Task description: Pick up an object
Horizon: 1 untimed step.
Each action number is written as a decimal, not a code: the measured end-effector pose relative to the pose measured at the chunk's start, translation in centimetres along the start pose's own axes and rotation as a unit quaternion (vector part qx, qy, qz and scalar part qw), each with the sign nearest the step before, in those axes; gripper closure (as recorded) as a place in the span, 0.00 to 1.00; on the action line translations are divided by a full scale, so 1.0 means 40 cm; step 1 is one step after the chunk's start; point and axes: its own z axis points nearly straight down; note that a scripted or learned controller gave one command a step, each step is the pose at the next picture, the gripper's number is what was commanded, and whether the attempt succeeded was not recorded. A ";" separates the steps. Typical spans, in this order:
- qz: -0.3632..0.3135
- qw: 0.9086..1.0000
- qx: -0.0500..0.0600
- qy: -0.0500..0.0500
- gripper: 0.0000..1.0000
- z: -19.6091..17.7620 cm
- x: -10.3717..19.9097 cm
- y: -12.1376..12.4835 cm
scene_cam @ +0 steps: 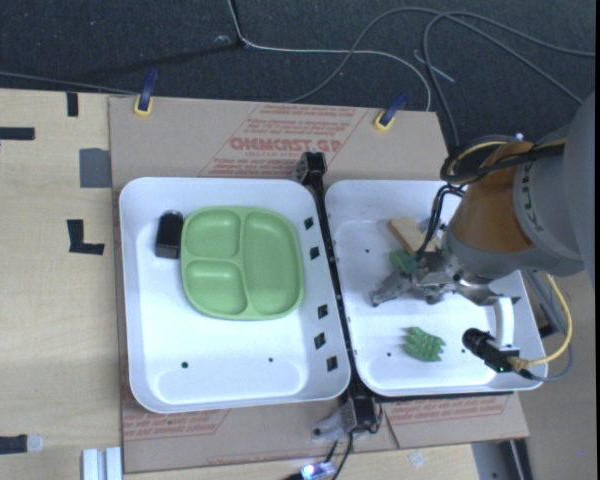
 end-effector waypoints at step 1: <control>0.000 1.000 -0.001 0.000 1.00 -0.028 0.000 0.002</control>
